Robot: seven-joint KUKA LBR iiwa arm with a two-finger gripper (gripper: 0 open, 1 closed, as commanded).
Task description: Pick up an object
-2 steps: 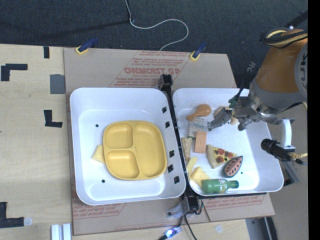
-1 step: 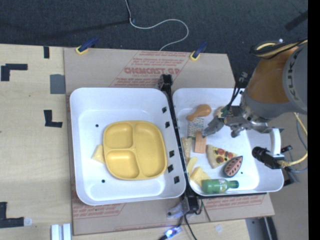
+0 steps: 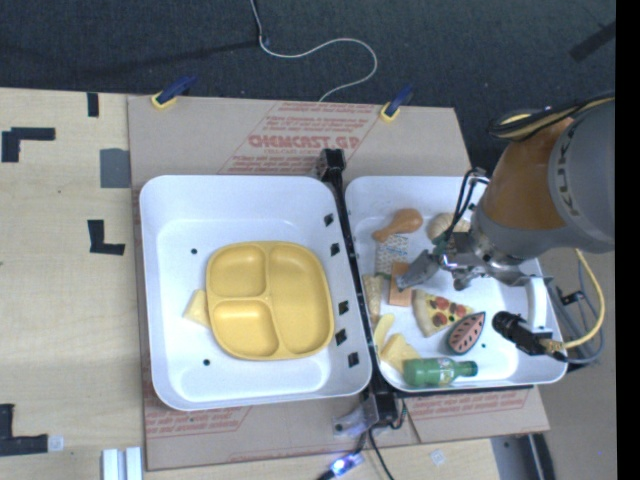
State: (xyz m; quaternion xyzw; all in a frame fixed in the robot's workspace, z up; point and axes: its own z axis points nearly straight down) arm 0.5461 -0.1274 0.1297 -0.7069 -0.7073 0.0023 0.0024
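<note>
The gripper (image 3: 432, 265) hangs low over the right bin (image 3: 530, 368), its fingers apart with nothing between them, just above the pizza slice (image 3: 437, 311). Toy food crowds that bin: a drumstick (image 3: 398, 223) near the far wall, a watermelon slice (image 3: 465, 332) beside the pizza, a green bottle (image 3: 438, 371) along the near rim. The left bin (image 3: 170, 218) holds a yellow divided plate (image 3: 270, 300), with open floor around it.

camera view: fixed overhead | slanted down | both bins (image 3: 160, 268) framed | mid-range
</note>
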